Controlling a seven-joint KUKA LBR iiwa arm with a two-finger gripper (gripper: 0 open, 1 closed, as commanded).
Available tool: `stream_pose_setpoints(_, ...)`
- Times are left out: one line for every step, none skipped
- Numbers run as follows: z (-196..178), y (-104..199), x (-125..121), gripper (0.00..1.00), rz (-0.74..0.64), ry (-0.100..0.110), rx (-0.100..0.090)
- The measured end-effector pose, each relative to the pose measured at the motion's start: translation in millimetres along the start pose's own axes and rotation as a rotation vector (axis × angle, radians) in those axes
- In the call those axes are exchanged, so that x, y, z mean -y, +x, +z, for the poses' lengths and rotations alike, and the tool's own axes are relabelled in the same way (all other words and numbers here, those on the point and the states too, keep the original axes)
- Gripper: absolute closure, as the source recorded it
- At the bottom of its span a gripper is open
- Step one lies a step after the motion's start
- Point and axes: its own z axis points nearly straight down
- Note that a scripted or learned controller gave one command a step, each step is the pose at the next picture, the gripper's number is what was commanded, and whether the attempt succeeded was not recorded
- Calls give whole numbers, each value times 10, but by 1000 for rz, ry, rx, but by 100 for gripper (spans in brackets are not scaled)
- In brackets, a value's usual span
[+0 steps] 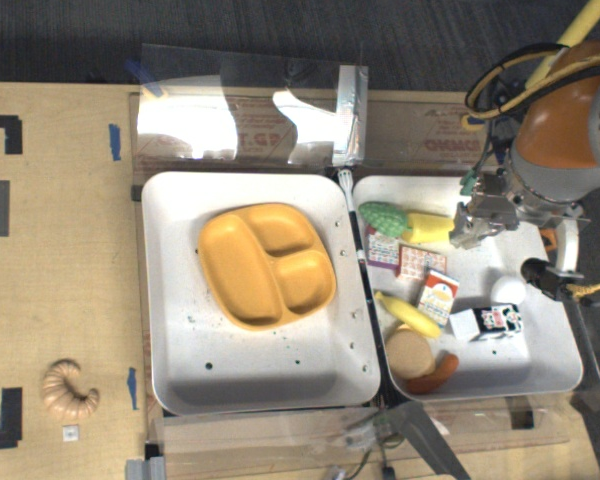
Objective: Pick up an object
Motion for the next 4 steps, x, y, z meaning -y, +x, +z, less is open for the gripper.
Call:
stream_pose_setpoints(-666,158,289,100,-488,-10,3)
stream_pose_setpoints(-713,420,534,100,-325,-4,0)
stream_pose_setpoints(-1003,1361,333,100,169,-6,-1)
stream_pose_setpoints(-472,965,316,100,189,2,3)
